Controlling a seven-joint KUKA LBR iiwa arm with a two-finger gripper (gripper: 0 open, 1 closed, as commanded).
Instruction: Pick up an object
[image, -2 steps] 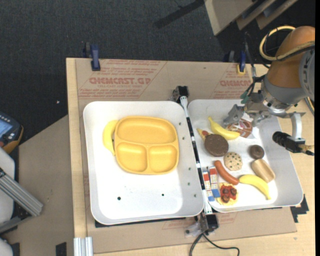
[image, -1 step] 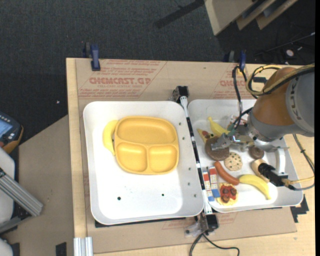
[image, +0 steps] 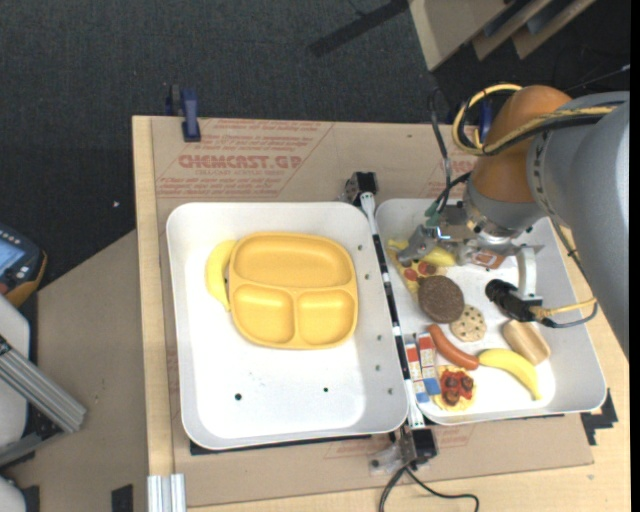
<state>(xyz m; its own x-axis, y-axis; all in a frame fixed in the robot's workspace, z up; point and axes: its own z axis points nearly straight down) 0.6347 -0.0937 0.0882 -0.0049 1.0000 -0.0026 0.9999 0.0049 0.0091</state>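
White left bin (image: 200, 330): held a yellow divided plate (image: 293, 288) toward its far edge, one compartment large, two small, likely a destination for sorted food. White right bin (image: 580, 375): carried the pickable toy food, crowded along its left and near edges. Items: chocolate cookie (image: 440, 298), chip cookie (image: 468, 324), sausage (image: 452, 345), banana (image: 515, 368), bread roll (image: 526, 340), strawberries (image: 458, 384). Gripper (image: 478, 240) hung low at the right bin's far edge, above the food, presumably positioned for a descent; whether its fingers were spread or closed could not be told. Nothing was seen held.
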